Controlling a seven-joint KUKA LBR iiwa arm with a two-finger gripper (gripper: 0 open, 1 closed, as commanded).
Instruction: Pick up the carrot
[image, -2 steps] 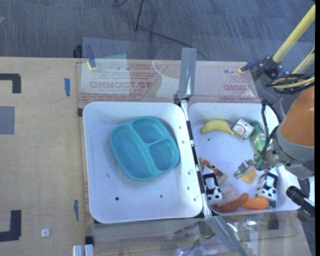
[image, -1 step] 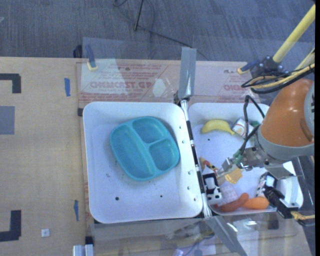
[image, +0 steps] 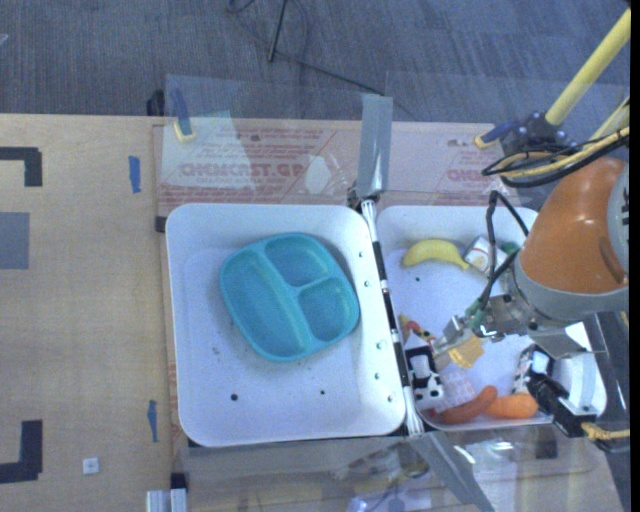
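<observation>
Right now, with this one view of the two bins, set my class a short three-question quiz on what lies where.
1. True or false: the blue divided plate lies in the same bin as the carrot.
2. Multiple choice: the banana lies in the right bin near its A) far edge, B) near edge, C) middle.
3. Fill in: the carrot lies at the right bin's near edge beside a red ______.

Key
1. False: the plate is in the left bin, the carrot in the right one.
2. A.
3. Sausage, as far as the view lets one judge.
</observation>
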